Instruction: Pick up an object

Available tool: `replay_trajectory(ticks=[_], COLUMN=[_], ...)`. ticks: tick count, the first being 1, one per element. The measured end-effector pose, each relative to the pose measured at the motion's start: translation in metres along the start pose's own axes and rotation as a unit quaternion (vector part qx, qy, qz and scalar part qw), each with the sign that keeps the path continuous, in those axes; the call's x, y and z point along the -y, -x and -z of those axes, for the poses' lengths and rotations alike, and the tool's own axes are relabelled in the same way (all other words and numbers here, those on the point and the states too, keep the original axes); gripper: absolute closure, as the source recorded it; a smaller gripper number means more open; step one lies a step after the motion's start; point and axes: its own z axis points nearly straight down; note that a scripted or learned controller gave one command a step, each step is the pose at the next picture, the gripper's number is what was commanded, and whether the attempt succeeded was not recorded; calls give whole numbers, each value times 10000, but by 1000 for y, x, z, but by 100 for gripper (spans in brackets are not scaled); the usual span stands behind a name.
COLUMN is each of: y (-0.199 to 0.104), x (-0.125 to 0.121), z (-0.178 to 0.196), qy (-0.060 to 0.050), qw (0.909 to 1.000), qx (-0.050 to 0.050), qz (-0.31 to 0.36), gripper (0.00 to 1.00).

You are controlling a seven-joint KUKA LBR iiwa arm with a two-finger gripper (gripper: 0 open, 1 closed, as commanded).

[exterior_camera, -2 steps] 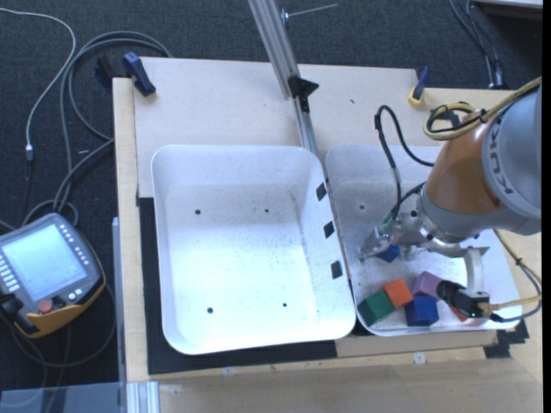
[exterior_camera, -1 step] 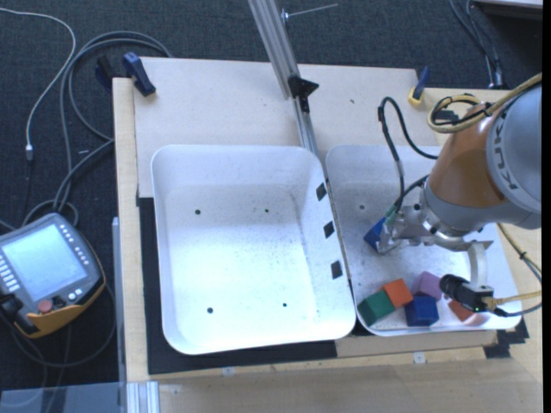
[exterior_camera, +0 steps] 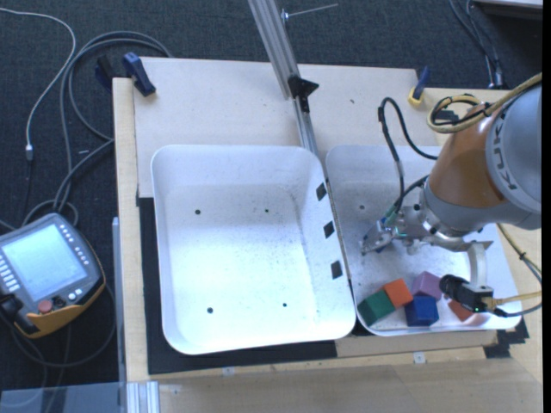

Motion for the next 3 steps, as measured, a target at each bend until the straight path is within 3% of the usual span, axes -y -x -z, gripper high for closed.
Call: replay_trajectory(ticks=[1,2,3], y=[4,-5,-5], x=[-69,-22,-24], z=[-10,-10,1], qy=[29,-33,-5], qw=[10000,10000,10000], qx=[14,-8,-3], qz=[15,-2,6], gripper=[0,0,100])
